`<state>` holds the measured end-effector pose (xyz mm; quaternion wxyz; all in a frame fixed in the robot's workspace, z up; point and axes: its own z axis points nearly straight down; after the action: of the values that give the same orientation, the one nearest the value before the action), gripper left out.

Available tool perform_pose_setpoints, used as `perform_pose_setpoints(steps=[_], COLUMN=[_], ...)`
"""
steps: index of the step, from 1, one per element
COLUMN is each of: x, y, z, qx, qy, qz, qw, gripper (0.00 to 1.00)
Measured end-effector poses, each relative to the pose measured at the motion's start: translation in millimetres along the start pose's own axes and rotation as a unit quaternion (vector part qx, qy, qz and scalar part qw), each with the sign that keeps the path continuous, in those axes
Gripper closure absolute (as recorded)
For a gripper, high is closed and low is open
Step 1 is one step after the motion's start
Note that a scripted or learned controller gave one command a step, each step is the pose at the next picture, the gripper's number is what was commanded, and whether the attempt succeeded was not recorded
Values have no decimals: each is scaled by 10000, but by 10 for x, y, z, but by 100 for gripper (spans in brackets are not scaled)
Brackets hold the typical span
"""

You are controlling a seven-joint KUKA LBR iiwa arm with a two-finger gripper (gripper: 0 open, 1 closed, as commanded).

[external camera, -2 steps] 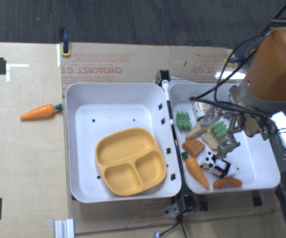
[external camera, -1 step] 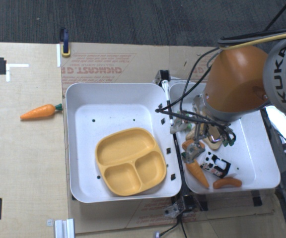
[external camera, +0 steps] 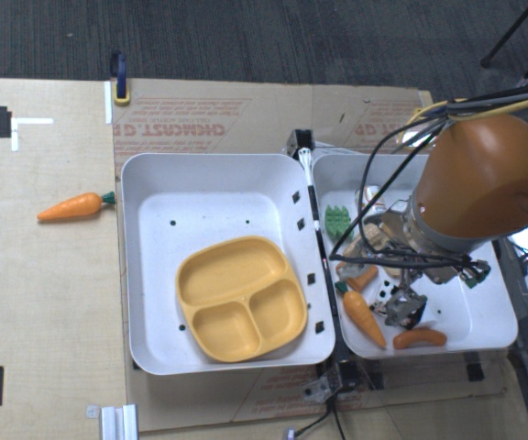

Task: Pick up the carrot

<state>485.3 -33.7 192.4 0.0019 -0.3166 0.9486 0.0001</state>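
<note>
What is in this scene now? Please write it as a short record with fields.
left bin: holds a yellow divided plate
right bin: holds two carrots, a green toy, an orange-red piece
outside bins: one carrot on bench, far left
gripper: low over the right bin, beside the carrots
holding: no carrot seen between the gripper parts

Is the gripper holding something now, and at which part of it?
It cannot be told. The gripper hangs low in the right bin, close beside a carrot, but no carrot is seen in its hold.
</note>
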Motion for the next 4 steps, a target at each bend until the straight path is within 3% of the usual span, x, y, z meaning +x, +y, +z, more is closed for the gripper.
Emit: perform_pose_setpoints(steps=[1, 4], x=[-53, -53], y=[60, 58], z=[7, 7], qx=[-11, -8], qy=[6, 3], qz=[465, 469], qw=[9989, 9989], gripper=[0, 0])
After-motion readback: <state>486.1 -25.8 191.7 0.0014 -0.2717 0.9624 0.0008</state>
